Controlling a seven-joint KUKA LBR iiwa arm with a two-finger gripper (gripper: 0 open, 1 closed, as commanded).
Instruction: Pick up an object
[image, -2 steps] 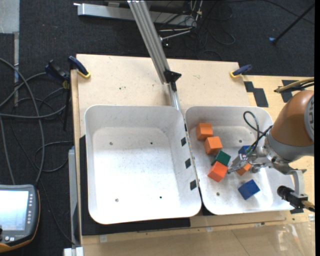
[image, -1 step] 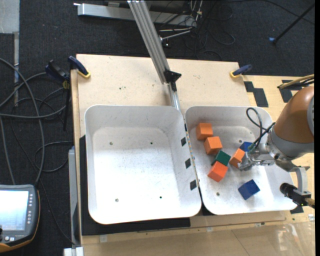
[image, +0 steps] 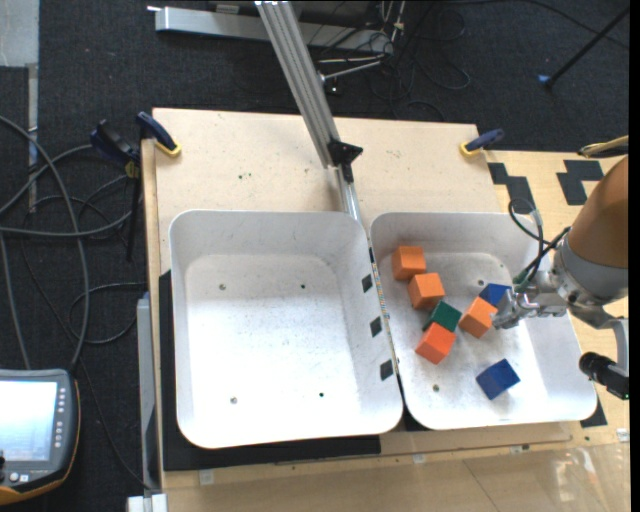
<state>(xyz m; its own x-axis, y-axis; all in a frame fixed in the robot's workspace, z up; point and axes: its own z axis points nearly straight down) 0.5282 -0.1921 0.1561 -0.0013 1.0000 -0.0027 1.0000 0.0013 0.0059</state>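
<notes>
The right bin holds several blocks. Orange cubes lie at the back and just below it. A green block rests against another orange cube. A blue block sits alone toward the front. My gripper hangs low at the bin's right side, right beside an orange cube and a small blue block. The view gives no sign of anything held.
The left bin stands beside the right one, with a shared rim between them. A metal rail slants down from the top to the bins' back edge. Clamps sit at the board's back corners. Cables lie left of the bench.
</notes>
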